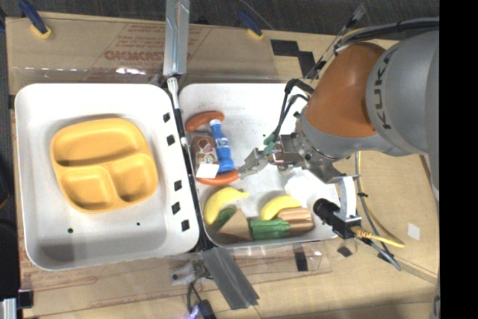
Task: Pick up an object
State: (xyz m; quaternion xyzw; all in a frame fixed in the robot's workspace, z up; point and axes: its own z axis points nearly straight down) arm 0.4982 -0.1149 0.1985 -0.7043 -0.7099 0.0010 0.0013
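The grey KUKA arm's bulky wrist housing (396, 97), with its orange band (340, 93), sat nearest the camera, covering the view from about two to four o'clock. From it the gripper (250, 160) reached toward nine o'clock into the right bin (246, 97), its thin fingers (258, 157) low over the bin floor; whether they were parted or closed could not be told, and nothing was seen between them. Just beside the fingertips, at nine o'clock from them, lay a blue bottle (221, 147) with a brown packet (203, 150) against its far side. An orange curved piece (204, 119) lay at twelve o'clock from the bottle and another orange piece (218, 177) at six o'clock from it. Toward the bin's six o'clock edge lay two toy bananas (221, 199) (278, 204), a green block (267, 228) and a tan wooden block (296, 219), the blocks touching each other. The left bin (30, 183) held a yellow divided tray (104, 163), well apart from the gripper. A metal bar (175, 33) stood at twelve o'clock between the two bins.
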